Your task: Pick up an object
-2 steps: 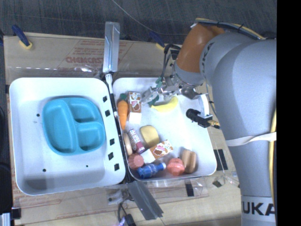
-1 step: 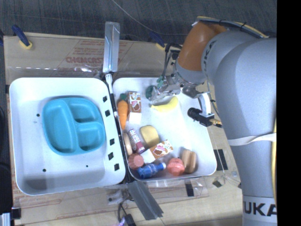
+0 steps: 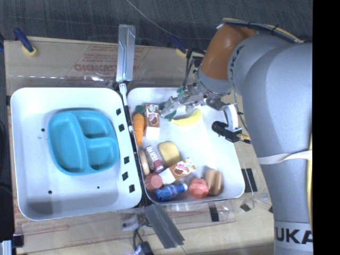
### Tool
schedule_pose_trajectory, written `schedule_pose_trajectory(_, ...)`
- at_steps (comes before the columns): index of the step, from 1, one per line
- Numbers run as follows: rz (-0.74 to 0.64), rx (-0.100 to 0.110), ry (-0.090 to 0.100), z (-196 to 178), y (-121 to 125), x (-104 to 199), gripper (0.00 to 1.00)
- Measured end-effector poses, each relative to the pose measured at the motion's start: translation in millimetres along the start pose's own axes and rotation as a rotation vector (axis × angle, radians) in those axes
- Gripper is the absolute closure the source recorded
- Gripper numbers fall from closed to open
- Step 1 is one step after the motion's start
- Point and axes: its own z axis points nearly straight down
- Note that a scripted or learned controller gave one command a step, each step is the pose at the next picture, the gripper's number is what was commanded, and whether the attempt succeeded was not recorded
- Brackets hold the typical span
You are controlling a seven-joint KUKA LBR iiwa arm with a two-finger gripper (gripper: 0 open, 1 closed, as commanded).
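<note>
Pale yellow, perhaps banana-shaped object (image 3: 187, 118)

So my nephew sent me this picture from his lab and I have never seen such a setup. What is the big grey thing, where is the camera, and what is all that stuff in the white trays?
The big grey shape with the orange band is a robot arm, reaching in from the right. The one camera sits above the bench and looks down at a slant. At the arm's end is its small metal gripper, low over the right white bin, beside a yellow banana-shaped toy. I cannot tell whether it is gripping anything.

The right bin holds toy food: an orange carrot, a yellow cheese-like block, a blue bottle, a red round fruit and small printed cartons. The left white bin holds a blue plastic divided tray.
</note>
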Motion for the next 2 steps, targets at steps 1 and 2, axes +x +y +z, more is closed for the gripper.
schedule_pose_trajectory(1,-0.326,-0.027,-0.033,10,10,16,0.0)
schedule_pose_trajectory(2,-0.255,-0.01,-0.007,-47,1,-3,0.0)
